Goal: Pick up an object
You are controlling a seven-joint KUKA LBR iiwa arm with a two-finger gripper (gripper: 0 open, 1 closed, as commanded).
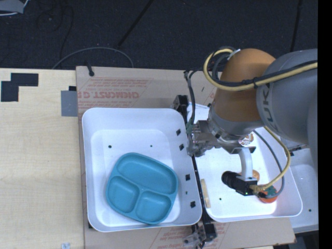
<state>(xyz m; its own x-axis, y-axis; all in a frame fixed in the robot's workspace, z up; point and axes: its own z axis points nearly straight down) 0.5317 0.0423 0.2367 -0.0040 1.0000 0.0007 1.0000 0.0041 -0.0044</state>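
While the grey robot claw (199,141) hangs over the right white bin (228,207), likely to grab something, I cannot tell if it's apart or together; a small orange toy (267,195) lies in that bin.

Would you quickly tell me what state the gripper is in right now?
Gripper: cannot be told from this view.

— Beyond the bench (36,160)?
— Dark speckled floor (155,25), crossed by thin black cables (93,51).
— And on the left?
— Pale wood, marked with black tape shapes (18,84) and a grey patch (68,102); bears a cardboard sheet (129,87) printed in red, evenly lit.
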